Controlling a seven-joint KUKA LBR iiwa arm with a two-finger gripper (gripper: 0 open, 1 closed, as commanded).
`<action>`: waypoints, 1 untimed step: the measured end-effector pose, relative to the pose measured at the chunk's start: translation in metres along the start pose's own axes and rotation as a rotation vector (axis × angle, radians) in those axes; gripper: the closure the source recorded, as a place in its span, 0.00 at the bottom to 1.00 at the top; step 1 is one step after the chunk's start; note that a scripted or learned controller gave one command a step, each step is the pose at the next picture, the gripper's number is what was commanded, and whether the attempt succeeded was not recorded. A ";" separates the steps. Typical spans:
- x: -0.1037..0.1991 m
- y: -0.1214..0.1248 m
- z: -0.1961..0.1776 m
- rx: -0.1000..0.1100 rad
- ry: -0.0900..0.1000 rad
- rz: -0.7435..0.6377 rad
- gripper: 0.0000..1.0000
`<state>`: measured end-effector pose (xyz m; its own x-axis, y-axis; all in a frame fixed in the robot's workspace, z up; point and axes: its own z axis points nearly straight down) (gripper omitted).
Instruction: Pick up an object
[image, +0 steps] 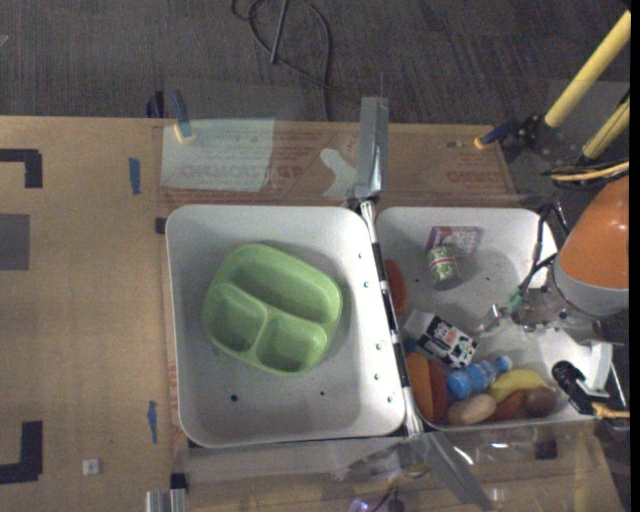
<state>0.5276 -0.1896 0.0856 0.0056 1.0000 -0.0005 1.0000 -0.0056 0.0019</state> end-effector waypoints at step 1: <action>-0.010 0.094 0.000 0.000 0.000 0.070 0.00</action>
